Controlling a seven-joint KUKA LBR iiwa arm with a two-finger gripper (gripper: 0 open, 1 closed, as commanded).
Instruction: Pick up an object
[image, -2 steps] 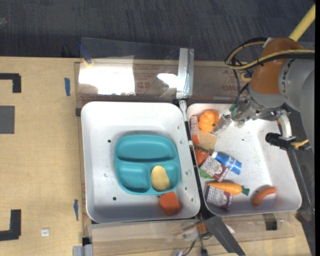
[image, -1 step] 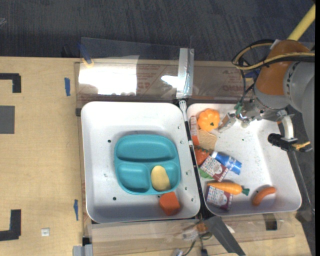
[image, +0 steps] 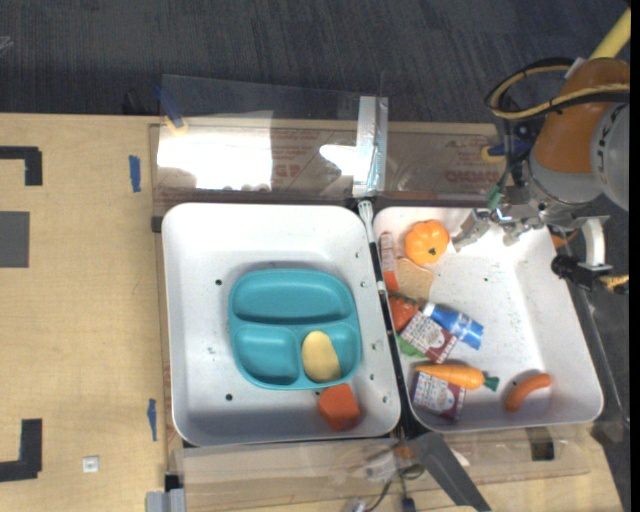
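My pincer (image: 497, 222) hangs over the far edge of the right bin (image: 560, 330), beside the small orange pumpkin (image: 426, 241). Can't tell if it's open or shut; nothing visibly gripped. My arm (image: 580, 140) comes in from the right, orange band above the wrist.

Landmark: the pumpkin, far left corner of the right bin.
- Tan card (image: 414, 278): just nearer the camera than the pumpkin, touching it.
- Red piece (image: 401, 314): nearer again, against the bin's left wall.
- Blue-and-white pouch (image: 456, 324): nearer than the pumpkin, slightly right.
- Printed packet (image: 430, 340): touching that pouch on its left.
- Carrot (image: 455, 376): near end of the bin, lying flat, green tip pointing right.
- Second printed packet (image: 438, 394): under the carrot's near side.
- Orange oval piece (image: 526, 390): near right corner, well apart from the pumpkin.

Left bin (image: 200, 300), left of the pumpkin: teal divided tray (image: 290, 320) with a yellow potato-like piece (image: 320, 356) in its near right compartment. Orange-red block (image: 340, 405) sits just outside the tray's near edge. Both bins rest on the worktop (image: 70, 300).
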